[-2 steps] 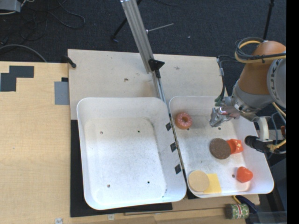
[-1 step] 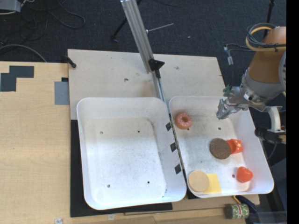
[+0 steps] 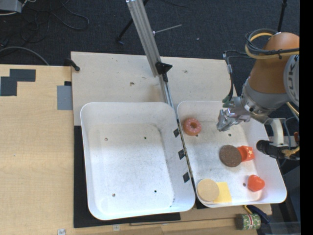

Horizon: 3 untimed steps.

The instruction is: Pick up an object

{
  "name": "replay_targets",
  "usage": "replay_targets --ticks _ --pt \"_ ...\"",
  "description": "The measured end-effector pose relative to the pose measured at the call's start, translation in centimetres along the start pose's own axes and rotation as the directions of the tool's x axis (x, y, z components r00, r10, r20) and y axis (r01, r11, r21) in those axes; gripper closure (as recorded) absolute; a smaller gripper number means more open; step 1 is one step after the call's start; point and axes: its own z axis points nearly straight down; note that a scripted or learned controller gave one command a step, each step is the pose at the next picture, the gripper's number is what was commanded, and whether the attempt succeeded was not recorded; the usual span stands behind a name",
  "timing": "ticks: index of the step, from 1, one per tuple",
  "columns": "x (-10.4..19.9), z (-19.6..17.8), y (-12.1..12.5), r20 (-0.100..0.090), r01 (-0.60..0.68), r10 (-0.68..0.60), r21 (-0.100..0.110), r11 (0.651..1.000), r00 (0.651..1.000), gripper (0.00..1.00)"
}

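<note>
Nearest the camera, a small green-labelled can is seen lying on the bench just below the right bin. Within that bin, along its near edge, a tan round disc is laid partly over a yellow square, and a red pepper-like piece is set to their right. Farther back, a brown round disc is found touching an orange-red piece. A pink doughnut is placed near the bin's left wall, well apart from the rest. The left bin is seen beside it, and a metal rail slants across the bench behind both.

The gripper is held low over the back part of the right bin, between the doughnut and the brown disc, touching neither as far as can be made out. Nothing is seen between its tips; whether it is spread or closed cannot be told at this size.

By this evidence, the pick is judged not yet made: every object lies on the bin floor. A target must be reached, closed upon and lifted.
</note>
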Motion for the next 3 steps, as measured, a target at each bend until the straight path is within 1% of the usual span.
replay_targets --ticks 1,2,3 --pt "5.3 0.8 -1.8 -0.001 0.001 -0.001 0.002 1.0 1.0 1.0" --pt "9.8 0.2 -4.0 0.0 0.0 0.0 0.002 1.0 1.0 1.0" --pt "15.3 -1.2 -4.9 0.0 0.002 -0.002 -0.002 1.0 1.0 1.0"
